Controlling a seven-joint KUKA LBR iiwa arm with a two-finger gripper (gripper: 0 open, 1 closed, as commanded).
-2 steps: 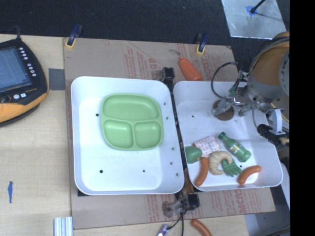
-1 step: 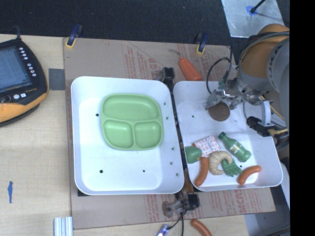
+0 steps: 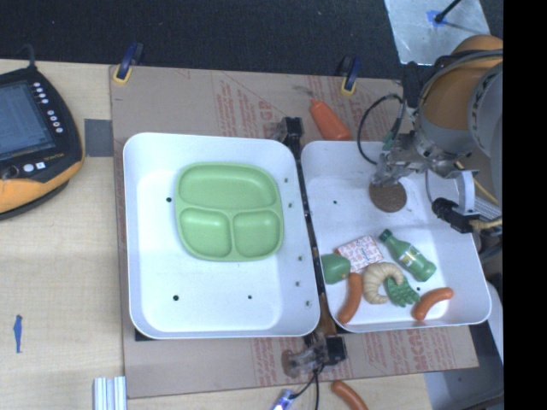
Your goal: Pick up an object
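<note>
Reaching in from the right with the grey arm [image 3: 466, 101], over the right bin [image 3: 335, 220]. Hanging the gripper [image 3: 395, 171] low in the back part of that bin, right above a brown round disc [image 3: 389, 198]. Looking close enough to touch the top edge of the disc, but hard to be sure. Cannot tell how far open the gripper is, or whether it has hold of anything.

Lying flat on the white floor of the bin, that disc, well apart from the other toys. Bunched up in the front part of the same bin: a green bottle [image 3: 408, 256] lying on its side, a red and white checked packet [image 3: 361, 251] just beside it, a green lump [image 3: 335, 268], a tan ring of bread [image 3: 381, 280], a green leafy bit [image 3: 400, 294], and two orange sausages [image 3: 349, 298] [image 3: 432, 303].

Sitting in the left bin [image 3: 154, 272], a green plate [image 3: 229, 210] with three parts.

Resting outside the bins, behind the right one, an orange carrot [image 3: 329, 120]. Sitting on the bench at the far left, a screen with an orange case [image 3: 30, 135].
</note>
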